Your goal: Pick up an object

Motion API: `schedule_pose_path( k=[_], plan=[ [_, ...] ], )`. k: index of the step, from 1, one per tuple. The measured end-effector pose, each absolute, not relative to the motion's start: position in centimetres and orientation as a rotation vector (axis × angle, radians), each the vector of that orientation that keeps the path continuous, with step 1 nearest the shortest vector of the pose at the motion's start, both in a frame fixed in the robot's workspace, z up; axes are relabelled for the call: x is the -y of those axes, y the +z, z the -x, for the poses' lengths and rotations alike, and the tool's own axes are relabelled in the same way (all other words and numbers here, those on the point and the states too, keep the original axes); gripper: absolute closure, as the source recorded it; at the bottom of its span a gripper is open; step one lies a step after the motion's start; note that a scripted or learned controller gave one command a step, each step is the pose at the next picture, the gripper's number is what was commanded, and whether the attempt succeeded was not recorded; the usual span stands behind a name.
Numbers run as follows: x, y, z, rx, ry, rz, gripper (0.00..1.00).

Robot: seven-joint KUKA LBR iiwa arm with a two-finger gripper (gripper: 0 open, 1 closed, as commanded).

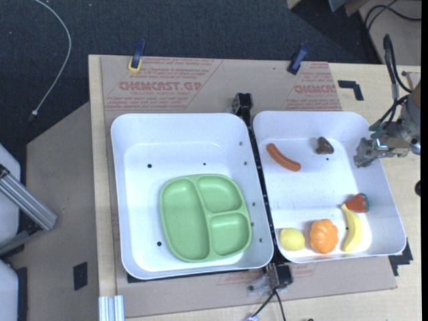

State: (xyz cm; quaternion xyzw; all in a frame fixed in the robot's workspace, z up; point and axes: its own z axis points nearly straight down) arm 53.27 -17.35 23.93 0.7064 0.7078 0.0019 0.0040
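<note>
Grey gripper (366, 154) at bin rim (378, 169); jaws' gap perhaps unreadable.

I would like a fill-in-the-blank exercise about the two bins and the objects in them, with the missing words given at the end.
1. The green divided plate lies in the ____ bin of the camera view.
2. The banana lies directly beside the orange ____.
3. The gripper is at the ____ edge of the right bin.
4. The sausage lies in the bin that holds the ____ lemon.

Missing words: left; pumpkin; right; yellow
</note>
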Motion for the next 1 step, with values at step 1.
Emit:
schedule_pose_path(
  k=[1],
  plan=[
    [17.36, 26.04, -53.36, -2.220, 0.003, -2.217, 1.00]
  ],
)
